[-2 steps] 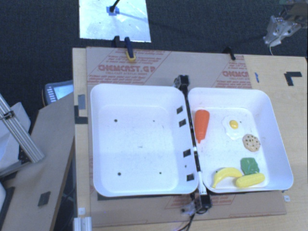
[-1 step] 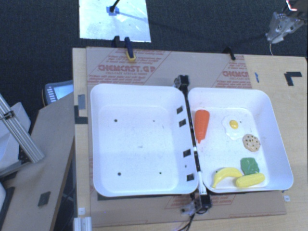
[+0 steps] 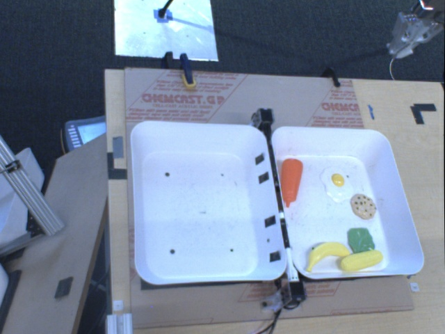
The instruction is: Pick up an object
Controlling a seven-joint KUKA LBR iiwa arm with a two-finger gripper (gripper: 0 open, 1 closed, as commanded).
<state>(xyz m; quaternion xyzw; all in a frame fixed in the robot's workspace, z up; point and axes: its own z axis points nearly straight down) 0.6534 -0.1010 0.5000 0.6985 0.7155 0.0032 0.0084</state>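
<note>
From my remote desk: the right bin [image 3: 396, 186] holds the carrot [image 3: 290, 179], its long axis running near to far; my gripper [image 3: 410, 35] hangs far beyond, up-right of it, jaw state impossible to tell.

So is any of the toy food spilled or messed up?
Nothing spilled. The carrot, fried egg, cookie, green piece, banana and yellow piece all lie inside the right bin. The banana touches the yellow piece.
</note>
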